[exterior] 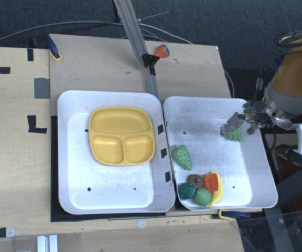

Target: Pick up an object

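My gripper (240, 126) hangs over the upper right part of the right bin (203, 112), close to its right wall. A small light-green toy (236, 136) lies right at the gripper's tip, touching or just under it; I cannot see whether it is gripped. A darker green leafy toy (182, 157) rests near the bin's left wall. In the bin's front left corner a cluster sits together: a brown ring (195, 180), a red piece (211, 182), a yellow banana (218, 189), a green ball (203, 197) and a dark teal lump (186, 191).
The left bin (72, 193) holds a yellow divided plate (122, 135). A grey metal pole (132, 25) slants up from the bins' shared back edge, with an orange clip (162, 50) beside it. A blue and yellow clamp (53, 48) sits at the bench's back left.
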You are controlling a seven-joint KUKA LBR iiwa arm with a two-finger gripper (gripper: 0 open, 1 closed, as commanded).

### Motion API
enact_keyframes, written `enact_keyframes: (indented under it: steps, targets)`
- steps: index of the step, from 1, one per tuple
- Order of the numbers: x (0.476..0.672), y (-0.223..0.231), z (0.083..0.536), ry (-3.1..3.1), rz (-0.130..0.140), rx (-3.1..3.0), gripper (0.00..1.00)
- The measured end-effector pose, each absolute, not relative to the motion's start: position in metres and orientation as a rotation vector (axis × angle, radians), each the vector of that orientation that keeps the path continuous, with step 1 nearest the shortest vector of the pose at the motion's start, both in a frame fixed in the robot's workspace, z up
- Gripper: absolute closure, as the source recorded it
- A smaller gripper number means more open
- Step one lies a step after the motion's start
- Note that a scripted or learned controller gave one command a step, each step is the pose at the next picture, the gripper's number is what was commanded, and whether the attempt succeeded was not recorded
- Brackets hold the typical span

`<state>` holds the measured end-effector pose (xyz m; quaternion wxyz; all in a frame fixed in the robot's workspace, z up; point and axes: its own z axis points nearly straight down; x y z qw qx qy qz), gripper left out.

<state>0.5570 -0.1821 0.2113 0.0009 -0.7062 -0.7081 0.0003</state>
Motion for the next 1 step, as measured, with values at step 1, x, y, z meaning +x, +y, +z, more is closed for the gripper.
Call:
enact_keyframes:
  steps: [1]
  targets:
    - [0.5570, -0.1821, 0.2114, -2.223, 0.001, -2.217, 0.00]
